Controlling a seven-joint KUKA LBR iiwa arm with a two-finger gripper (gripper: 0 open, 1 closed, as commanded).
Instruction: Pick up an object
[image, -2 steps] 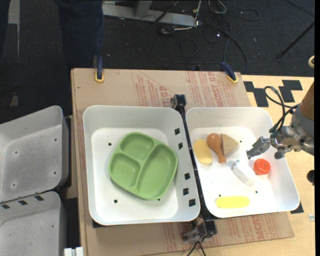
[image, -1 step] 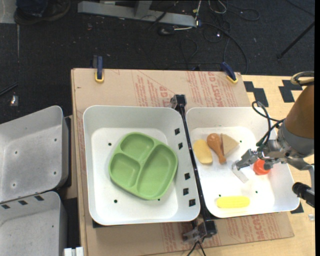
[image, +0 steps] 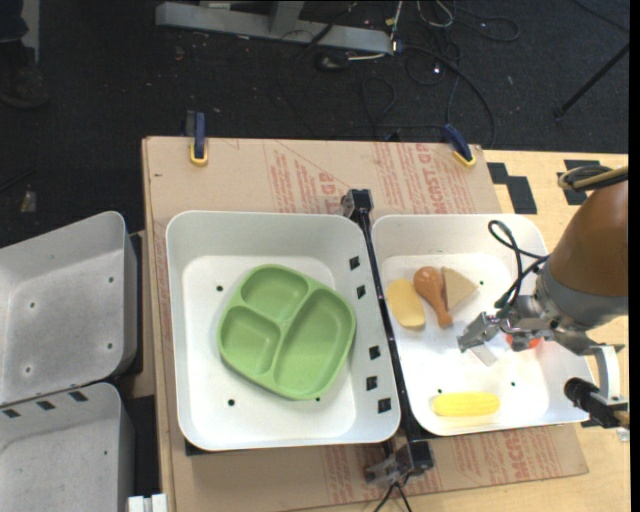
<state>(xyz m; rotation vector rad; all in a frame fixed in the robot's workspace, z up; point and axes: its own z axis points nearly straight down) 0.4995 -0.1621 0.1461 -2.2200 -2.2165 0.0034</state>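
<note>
A robotics lab or test cell is indicated. A cardboard-covered worktop (image: 300, 170) is seen, with clamps (image: 198, 137) fixed at its far edge, well beyond the pincer (image: 480, 335). Two white bins (image: 190, 300) are set on it side by side. Loose black cables (image: 440, 60) and metal framing (image: 270, 25) are spread across the dark floor (image: 90, 90) behind.

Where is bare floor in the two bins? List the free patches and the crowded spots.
Free: the left bin around the green plate, widest at its top corners; the right bin's floor between the gripper and the yellow piece. Crowded: the brown drumstick cluster beside the gripper.
</note>
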